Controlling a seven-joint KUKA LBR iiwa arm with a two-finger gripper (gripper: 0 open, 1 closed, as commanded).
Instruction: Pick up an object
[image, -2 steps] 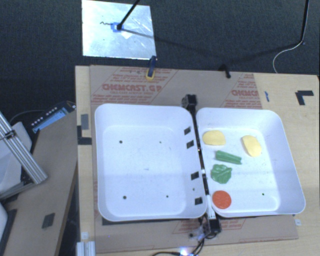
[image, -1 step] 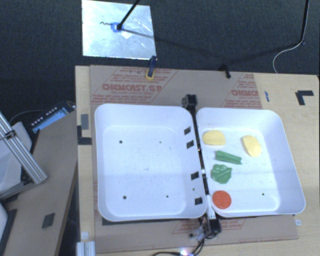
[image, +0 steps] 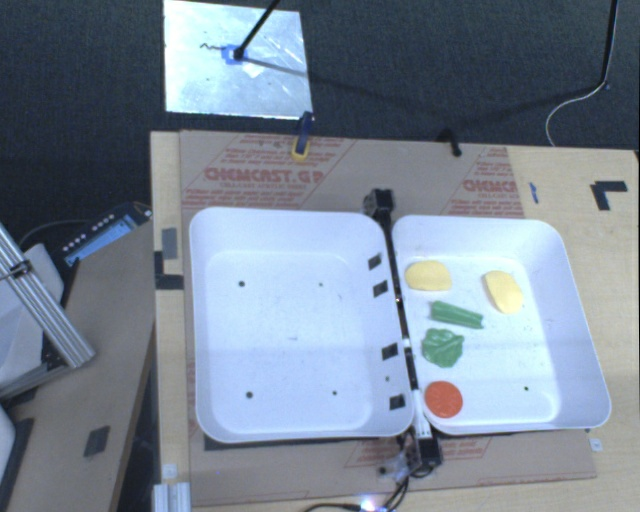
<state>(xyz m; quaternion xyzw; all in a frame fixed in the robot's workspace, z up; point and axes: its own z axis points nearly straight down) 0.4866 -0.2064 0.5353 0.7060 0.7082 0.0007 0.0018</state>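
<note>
The right bin (image: 575, 330) holds several small items. A yellow oval piece (image: 428, 276) lies near its upper left, and a second yellow piece (image: 504, 291) lies to its right. A long green piece (image: 457, 316) rests below them, with a leafy green piece (image: 442, 346) just under it. An orange-red round piece (image: 444, 399) sits near the bin's lower left corner.
The left bin (image: 215, 300) stands beside the right one, joined by a black divider strip with clips (image: 390, 310). Both rest on a cardboard sheet (image: 260, 175). A metal plate (image: 237, 58) lies at the top, and an aluminium frame (image: 40, 310) stands at the left.
</note>
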